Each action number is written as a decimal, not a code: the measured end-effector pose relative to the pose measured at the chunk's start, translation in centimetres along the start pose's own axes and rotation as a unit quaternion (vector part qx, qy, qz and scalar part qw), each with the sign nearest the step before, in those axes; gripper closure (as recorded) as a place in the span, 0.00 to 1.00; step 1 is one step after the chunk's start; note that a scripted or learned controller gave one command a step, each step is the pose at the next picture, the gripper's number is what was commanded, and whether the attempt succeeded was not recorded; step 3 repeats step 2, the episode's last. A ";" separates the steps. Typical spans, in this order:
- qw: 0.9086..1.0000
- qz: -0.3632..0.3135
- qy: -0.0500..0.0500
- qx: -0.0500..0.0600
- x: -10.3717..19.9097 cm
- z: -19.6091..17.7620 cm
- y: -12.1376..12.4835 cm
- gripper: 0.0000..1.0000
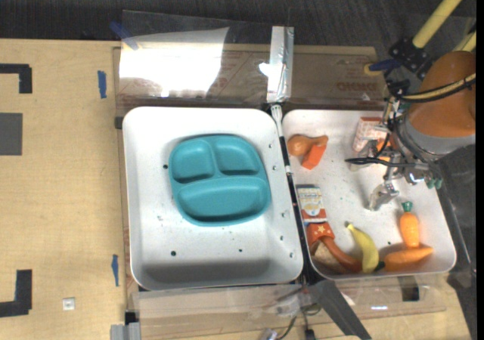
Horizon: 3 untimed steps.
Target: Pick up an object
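A: Right bin, and it's crowded. A carrot stands near the right wall, green top up, with a banana curving along the front edge just to its left.

B: And the gripper?

A: Hanging over the middle of that bin, up and left of the carrot, apart from it. Nothing shows between the fingers. Whether the jaws are spread or closed, I cannot tell; the metal is a small blur from up here.

B: What else is in there?

A: An orange piece lies flat at the front right, touching the banana's tip. A red pepper sits front left, a small carton just behind it by the divider. Another orange lump sits at the back left, and a pink packet at the back, beside the arm.

B: Left bin?

A: A teal plate, three compartments, dead centre.
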<state>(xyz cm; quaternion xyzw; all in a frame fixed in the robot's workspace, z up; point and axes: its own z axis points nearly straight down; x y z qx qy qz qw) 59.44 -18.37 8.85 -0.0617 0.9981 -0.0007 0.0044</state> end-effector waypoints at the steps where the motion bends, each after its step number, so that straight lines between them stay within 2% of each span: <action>1: 0.997 -0.071 0.000 0.001 8.6 -0.1 -3.2 0.00; 2: 0.997 -0.073 -0.008 0.004 8.0 -1.5 -3.1 1.00; 3: 0.997 -0.073 -0.008 0.004 8.0 -1.5 -3.1 1.00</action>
